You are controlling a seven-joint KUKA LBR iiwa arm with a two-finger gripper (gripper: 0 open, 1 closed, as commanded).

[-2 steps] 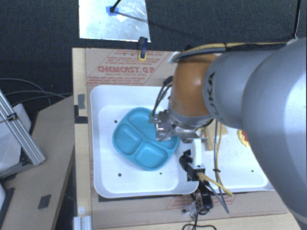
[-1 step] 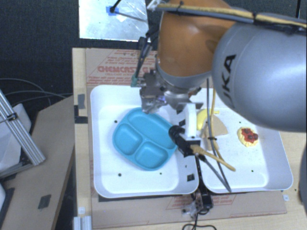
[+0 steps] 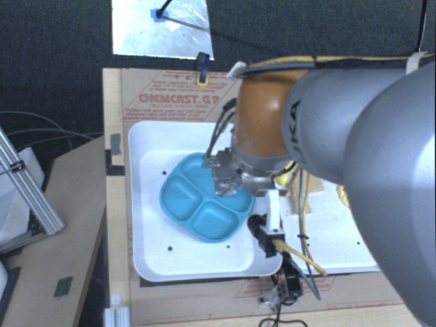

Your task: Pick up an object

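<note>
A blue divided plate (image 3: 197,199) with three compartments lies in the left white bin (image 3: 153,251), slightly right of the bin's middle. My gripper (image 3: 223,184) hangs over the plate's right rim, low against it, under the grey wrist and orange band (image 3: 262,121). The wrist hides the plate's upper right part. From this angle the gripper's tip is hard to make out against the plate.
The right white bin (image 3: 340,251) lies beneath the arm, mostly hidden by it. Cables and a black fitting (image 3: 262,234) hang along the divide between the bins. A cardboard sheet (image 3: 170,97) lies behind the bins, and a wooden bench edge (image 3: 75,203) runs at the left.
</note>
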